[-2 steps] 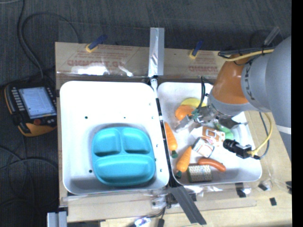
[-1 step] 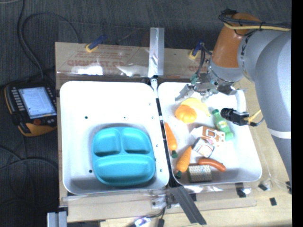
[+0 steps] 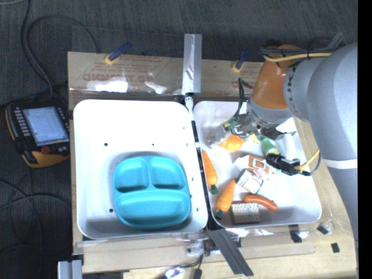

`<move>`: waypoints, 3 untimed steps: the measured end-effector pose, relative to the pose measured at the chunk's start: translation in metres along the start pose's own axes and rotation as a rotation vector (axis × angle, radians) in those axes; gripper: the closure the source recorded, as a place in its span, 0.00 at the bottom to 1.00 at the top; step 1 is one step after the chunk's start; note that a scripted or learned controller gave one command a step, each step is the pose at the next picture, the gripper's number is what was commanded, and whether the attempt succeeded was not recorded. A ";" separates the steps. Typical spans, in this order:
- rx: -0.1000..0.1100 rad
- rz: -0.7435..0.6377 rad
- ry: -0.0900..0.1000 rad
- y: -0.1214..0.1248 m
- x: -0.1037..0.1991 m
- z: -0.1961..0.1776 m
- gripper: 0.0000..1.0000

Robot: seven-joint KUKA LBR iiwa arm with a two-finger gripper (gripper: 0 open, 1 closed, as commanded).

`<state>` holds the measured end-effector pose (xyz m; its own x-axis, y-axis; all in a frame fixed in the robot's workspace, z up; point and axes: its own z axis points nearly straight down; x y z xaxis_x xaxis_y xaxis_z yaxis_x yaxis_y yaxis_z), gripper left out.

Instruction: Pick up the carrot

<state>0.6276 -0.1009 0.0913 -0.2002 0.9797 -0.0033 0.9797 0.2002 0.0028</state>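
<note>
The gripper (image 3: pixel 241 127) sits low over the far end of the right bin (image 3: pixel 311 205), at about twelve o'clock of that bin's floor, and whether it is spread or pressed together I cannot tell, since the wrist hides its tip. Two carrot-like pieces lie well apart from it, toward six and seven o'clock: one long carrot (image 3: pixel 209 168) runs along the bin's left wall, touching or nearly touching the divider, and a second carrot (image 3: pixel 226 195) lies tilted just beside it, its thick end near a grey block (image 3: pixel 245 213). A small orange piece (image 3: pixel 233 143) rests just under the wrist (easy to mistake for the target). A red sausage (image 3: pixel 260 201) and a white carton (image 3: pixel 251 181) crowd the second carrot's right side. To do this step well, I judge the arm should travel toward seven o'clock, line its closing direction across the chosen carrot's short axis, and come down at mid-length. The tilted carrot looks the better choice, as the wall leaves little room beside the other. The left bin (image 3: pixel 93 156) holds a blue tray (image 3: pixel 152 192).
</note>
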 end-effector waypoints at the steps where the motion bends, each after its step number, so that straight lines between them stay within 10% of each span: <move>1: 0.005 0.171 0.001 -0.007 0.018 -0.092 0.00; 2: 0.005 0.149 0.002 -0.007 0.002 -0.002 0.00; 3: 0.005 0.149 0.002 -0.007 0.002 -0.012 1.00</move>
<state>0.6203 -0.1002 0.1031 -0.0528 0.9986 -0.0009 0.9986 0.0528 -0.0021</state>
